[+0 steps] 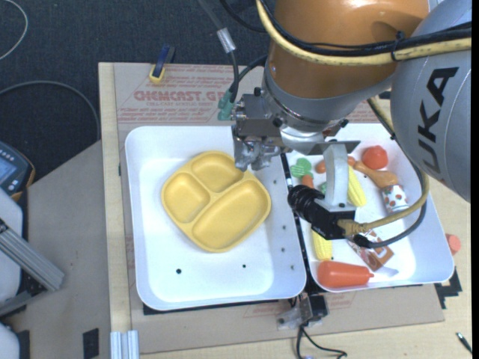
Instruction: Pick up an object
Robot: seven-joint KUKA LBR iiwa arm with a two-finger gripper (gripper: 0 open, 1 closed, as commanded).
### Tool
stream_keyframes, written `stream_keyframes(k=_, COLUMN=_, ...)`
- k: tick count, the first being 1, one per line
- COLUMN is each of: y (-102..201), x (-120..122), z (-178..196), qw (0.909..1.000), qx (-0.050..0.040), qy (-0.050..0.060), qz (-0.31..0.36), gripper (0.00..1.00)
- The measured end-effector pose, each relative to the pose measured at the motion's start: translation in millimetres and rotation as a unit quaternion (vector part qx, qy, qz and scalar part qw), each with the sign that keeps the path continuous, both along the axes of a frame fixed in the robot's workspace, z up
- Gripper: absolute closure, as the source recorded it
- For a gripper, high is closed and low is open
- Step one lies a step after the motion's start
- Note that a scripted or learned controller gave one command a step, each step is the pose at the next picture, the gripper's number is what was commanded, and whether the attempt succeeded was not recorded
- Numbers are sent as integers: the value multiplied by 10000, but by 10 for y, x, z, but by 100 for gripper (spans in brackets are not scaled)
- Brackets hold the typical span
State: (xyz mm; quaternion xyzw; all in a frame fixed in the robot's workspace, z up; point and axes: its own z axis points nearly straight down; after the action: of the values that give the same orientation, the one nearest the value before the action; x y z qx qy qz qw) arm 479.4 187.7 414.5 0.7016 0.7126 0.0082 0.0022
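My gripper (296, 172) hangs under the large orange and grey wrist, low over the divider between the two white bins. The left bin (150, 230) holds a yellow divided plate (217, 200), whose upper right rim lies right beside the gripper's left side. The right bin (430, 264) holds small toy foods: a green piece (303, 167) just under the gripper, a yellow corn cob (357, 191), a red tomato (374, 155), an orange carrot (344, 274) at the front. Nothing is visibly held.
A black cable connector (314, 209) and a yellow hose dangle over the right bin's left side. More toys lie there: an orange-brown drumstick (383, 176), a yellow piece (321, 247), a brown-and-red piece (376, 254). A blue-yellow clip (159, 64) lies on the board behind.
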Motion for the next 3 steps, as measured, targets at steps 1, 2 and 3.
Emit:
stream_keyframes(k=1, y=394, x=-1, z=152, qw=10000, qx=-30, qy=48, qz=-52, gripper=100)
stream_keyframes(k=2, y=-130, x=-11, z=-759, qw=9998, qx=-68, qy=126, qz=-112, gripper=100)
stream_keyframes(k=3, y=-363, x=7, z=32, qw=10000, qx=-30, qy=27, qz=-91, gripper=100)
